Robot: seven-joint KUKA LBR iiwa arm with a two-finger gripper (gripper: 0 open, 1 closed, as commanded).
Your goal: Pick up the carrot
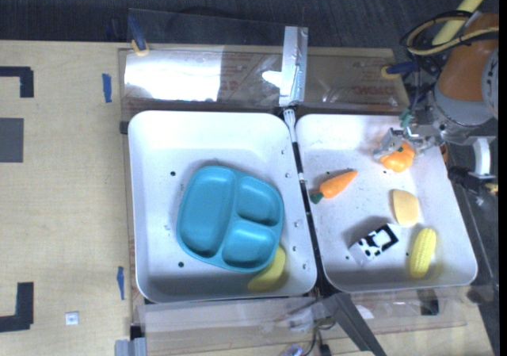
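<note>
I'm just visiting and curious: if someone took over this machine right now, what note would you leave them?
Tool: at the right bin's far right corner, over a small orange item; whether it grips it I cannot tell.
Carrot: lying in the right bin near its left wall, apart from the tool.
Done: nothing visible.
Left: move to the carrot, grasp it, lift it.

The worktop (55, 212) looks like pale, matt wood. Both bins (150, 188) are smooth white plastic with a slight sheen — so is the blue divided tray (230, 216), glossier. The carrot (339, 183) looks smooth, plastic-like. Clear film (198, 69) behind glares.
</note>
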